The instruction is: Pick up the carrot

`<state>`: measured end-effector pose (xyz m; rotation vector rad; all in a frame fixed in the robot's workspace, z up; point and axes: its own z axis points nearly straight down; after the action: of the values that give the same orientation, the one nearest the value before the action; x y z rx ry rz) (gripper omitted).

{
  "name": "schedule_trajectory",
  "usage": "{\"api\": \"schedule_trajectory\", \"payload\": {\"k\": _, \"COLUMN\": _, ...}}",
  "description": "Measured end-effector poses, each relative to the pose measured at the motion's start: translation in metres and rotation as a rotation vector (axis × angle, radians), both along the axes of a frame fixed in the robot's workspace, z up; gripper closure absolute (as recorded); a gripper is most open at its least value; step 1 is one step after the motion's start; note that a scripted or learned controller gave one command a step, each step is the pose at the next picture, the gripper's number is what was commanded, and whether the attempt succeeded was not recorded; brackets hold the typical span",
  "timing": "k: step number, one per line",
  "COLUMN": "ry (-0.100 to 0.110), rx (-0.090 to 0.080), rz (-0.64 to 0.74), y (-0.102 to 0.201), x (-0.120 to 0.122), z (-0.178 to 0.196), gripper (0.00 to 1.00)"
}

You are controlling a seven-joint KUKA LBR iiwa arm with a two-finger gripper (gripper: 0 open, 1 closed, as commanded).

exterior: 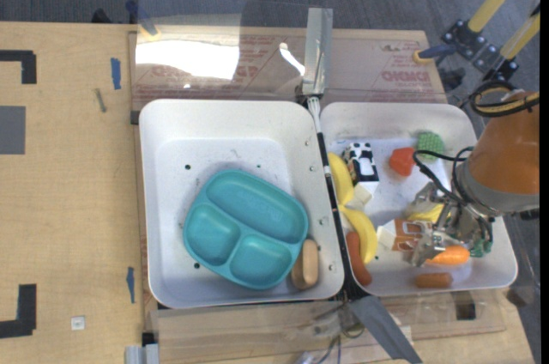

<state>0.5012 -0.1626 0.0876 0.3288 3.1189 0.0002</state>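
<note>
The carrot (452, 254) is a small orange piece with a green end, lying near the front right corner of the right bin (502, 272). My gripper (433, 240) is low in that bin, right over the carrot's left end and touching or nearly touching it. The orange-banded wrist (512, 158) rises behind it at the right. The gripper's own body hides how it meets the carrot.
The right bin also holds a banana (352, 203), a black-and-white toy (362, 163), a red piece (401, 160), a green piece (431, 143) and two brown sausages (358, 261) (433, 279). In the left bin sit a teal divided plate (249, 229) and a bread roll (305, 264).
</note>
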Motion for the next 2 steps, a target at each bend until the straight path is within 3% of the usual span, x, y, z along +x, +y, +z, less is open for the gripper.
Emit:
{"api": "schedule_trajectory", "payload": {"k": 1, "ry": -0.013, "rx": -0.008, "rz": 0.284, "y": -0.04, "x": -0.016, "z": 0.002, "gripper": 0.0}}
{"api": "schedule_trajectory", "payload": {"k": 2, "ry": -0.004, "rx": -0.003, "rz": -0.07, "y": -0.017, "x": -0.005, "z": 0.001, "gripper": 0.0}}
